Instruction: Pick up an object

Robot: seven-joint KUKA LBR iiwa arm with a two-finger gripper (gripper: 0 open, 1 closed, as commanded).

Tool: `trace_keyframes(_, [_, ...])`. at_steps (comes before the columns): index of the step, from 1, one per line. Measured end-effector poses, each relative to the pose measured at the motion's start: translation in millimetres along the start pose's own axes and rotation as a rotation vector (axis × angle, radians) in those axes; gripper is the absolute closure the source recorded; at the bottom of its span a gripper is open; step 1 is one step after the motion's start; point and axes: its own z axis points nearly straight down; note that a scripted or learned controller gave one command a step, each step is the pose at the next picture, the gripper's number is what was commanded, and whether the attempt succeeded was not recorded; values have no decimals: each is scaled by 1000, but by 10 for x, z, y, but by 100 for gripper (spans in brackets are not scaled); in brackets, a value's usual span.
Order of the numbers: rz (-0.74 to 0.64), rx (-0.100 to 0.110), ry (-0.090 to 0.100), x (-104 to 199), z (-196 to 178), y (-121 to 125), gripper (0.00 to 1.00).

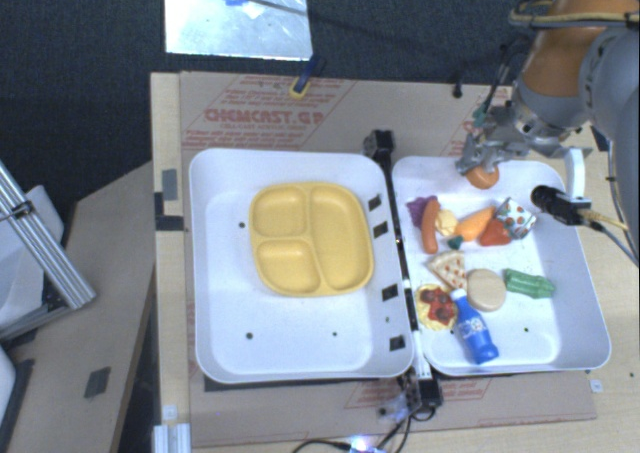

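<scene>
Hovering over the right bin (585, 341) rear edge, gripper (484, 163) has its jaws clamped on a small orange ball (483, 177), raised above the toy food.

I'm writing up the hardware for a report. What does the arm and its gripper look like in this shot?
The arm has rounded grey segments with a wide orange band above the wrist. The gripper is a compact metallic grey assembly with dark parts. Thin dark cables run along its wrist, and a white bracket with a black cylinder sits nearby.
</scene>
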Motion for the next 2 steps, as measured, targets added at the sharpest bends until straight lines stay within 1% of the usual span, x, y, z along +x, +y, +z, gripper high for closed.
trace_keyframes(1, [-1,0,0,-1,-427,20,100])
trace_keyframes(2, [-2,9,2,332,-324,-366,100])
